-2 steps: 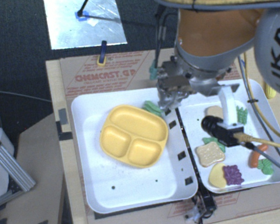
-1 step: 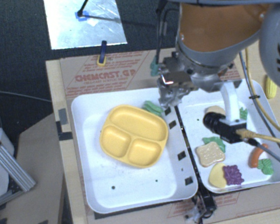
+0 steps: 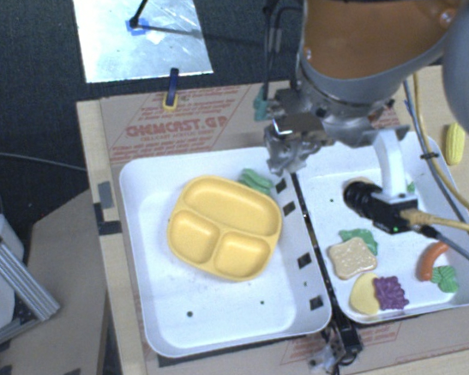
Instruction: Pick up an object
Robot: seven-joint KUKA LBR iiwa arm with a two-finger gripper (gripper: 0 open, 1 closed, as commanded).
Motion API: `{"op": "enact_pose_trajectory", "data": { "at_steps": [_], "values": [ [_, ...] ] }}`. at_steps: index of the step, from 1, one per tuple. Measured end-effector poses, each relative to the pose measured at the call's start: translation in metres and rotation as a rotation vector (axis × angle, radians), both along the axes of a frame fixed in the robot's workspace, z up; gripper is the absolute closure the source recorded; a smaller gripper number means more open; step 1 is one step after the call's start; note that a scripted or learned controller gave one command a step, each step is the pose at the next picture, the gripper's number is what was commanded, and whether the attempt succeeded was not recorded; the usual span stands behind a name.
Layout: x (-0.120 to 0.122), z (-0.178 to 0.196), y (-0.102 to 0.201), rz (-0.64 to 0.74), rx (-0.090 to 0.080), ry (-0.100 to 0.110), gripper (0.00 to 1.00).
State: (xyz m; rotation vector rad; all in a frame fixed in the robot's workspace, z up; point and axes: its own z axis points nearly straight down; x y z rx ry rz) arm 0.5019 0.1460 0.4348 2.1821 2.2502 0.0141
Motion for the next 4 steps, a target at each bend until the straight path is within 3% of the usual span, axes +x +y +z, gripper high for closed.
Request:
{"op": "enact_pose_trajectory", "data": {
  "at_steps": [1, 2, 3, 4],
  "values": [
    [0.001, 0.011, 0.0, 0.006, 0.0, -0.003, 1.0],
    [-0.017, -0.094, -0.038, -0.034, -0.004, 0.021, 1.0],
    [-0.014, 0.027, -0.02, -0.024, 0.004, -0.004, 1.0],
    [-0.015, 0.013, -0.004, -0.025, 0.0, 0.01, 1.0]
  ]
}}
